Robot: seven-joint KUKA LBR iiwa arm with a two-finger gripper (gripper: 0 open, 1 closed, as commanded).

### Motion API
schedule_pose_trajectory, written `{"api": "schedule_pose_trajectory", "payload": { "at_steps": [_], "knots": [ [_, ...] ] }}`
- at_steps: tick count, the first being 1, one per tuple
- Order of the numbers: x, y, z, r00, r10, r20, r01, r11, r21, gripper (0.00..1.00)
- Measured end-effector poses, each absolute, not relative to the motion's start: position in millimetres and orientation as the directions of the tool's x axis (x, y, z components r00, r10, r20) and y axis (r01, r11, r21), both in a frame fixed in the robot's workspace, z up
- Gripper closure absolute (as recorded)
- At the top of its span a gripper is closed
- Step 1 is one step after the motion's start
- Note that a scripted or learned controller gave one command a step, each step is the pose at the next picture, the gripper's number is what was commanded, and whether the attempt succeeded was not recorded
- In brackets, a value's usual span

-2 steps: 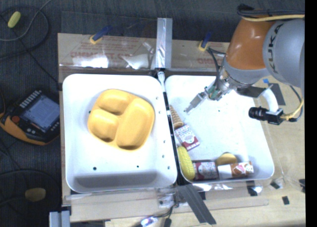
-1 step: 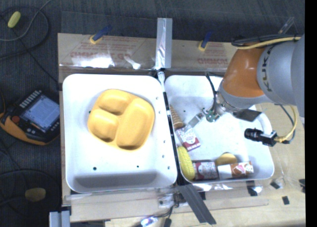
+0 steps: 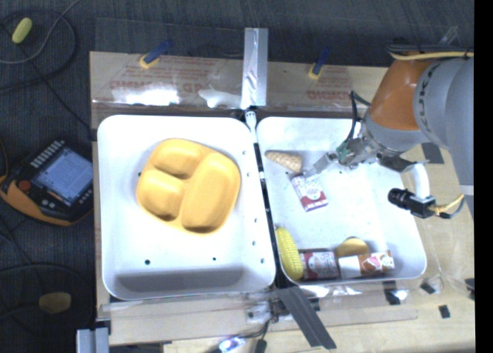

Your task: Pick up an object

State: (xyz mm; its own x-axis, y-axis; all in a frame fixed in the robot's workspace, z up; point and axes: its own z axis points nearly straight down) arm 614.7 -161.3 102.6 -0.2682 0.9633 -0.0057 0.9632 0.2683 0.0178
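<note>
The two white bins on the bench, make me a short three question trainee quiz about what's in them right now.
1. True or false: the large yellow three-lobed tray lies in the right white bin.
2. Which item is nearest the pincer? A) yellow toy corn cob B) small red-and-white packet C) yellow tray
3. Fill in: the tan cone-shaped piece lies near the right bin's ____ wall.

Key: 1 false; 2 B; 3 left

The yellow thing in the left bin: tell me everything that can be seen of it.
The yellow object is a large, smooth, glossy piece, plastic by its look, with three rounded lobes: two smaller ones on the left and a longer one on the right. It lies flat on the floor of the left bin, toward the upper middle, clear of the walls. Nothing else touches it.
</note>
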Motion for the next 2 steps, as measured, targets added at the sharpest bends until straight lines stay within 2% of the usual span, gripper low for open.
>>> {"api": "schedule_pose_trajectory", "payload": {
  "at_steps": [1,2],
  "knots": [
    [603.1,-119,97,-0.312,0.95,-0.016,0.95,0.312,0.024,0.0],
    [580.1,-110,97,-0.248,0.969,-0.015,0.968,0.249,0.033,0.0]
  ]
}}
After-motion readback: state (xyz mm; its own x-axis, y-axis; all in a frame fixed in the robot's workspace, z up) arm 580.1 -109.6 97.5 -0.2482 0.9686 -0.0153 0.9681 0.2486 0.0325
